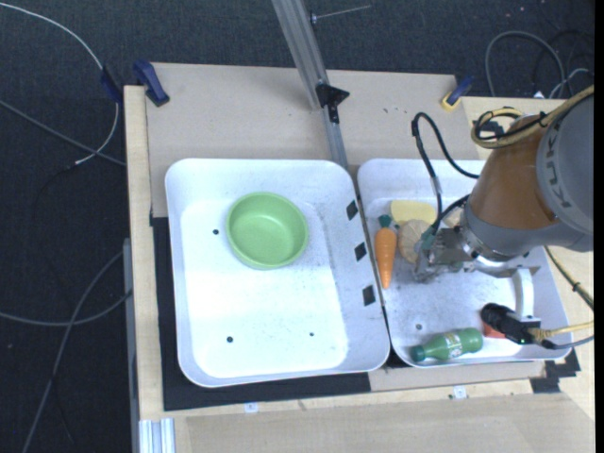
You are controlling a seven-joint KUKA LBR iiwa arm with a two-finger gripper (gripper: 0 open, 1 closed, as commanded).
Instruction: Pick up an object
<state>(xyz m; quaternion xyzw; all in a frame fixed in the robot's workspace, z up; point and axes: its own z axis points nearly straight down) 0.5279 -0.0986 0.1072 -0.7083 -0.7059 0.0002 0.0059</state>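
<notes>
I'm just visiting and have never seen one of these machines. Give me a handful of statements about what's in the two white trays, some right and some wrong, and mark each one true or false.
1. The green bowl sits in the left bin. True.
2. The carrot lies in the same bin as the bowl. False: it lies in the right bin, near the wall between the two bins.
3. The green bottle stands upright. False: it lies on its side near the right bin's front edge.
4. The gripper is down over the right bin, close to the carrot. True.
5. The bowl is full of fruit. False: its inside looks bare.
</notes>
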